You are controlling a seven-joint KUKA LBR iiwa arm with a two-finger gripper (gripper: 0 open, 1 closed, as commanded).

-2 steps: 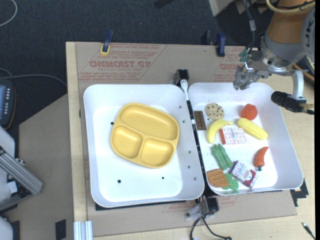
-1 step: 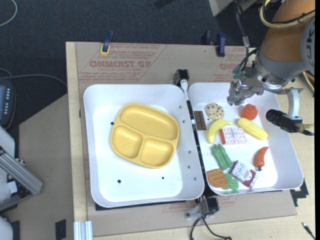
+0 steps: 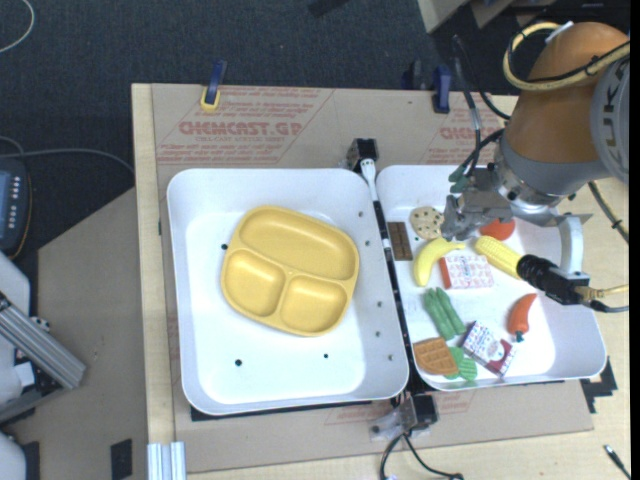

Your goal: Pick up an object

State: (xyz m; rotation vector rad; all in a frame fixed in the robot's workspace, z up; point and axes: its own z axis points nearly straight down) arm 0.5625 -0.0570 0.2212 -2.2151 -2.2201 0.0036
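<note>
Two white bins; left one holds a plain yellow divided tray. Right bin: yellow banana, tan cookie with dark chips, yellow corn cob, red-orange pepper, green pea pod, red-and-white packet. Arm's orange band over grey. Bench tan with red lettering.

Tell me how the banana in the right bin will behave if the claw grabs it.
The banana looks like a small moulded toy, so it is probably stiff and light. Its glossy, curved skin may slip between fingers. It lies flat, crowded by a cookie and a red-and-white packet, so a push would likely slide it into them rather than roll it.
</note>
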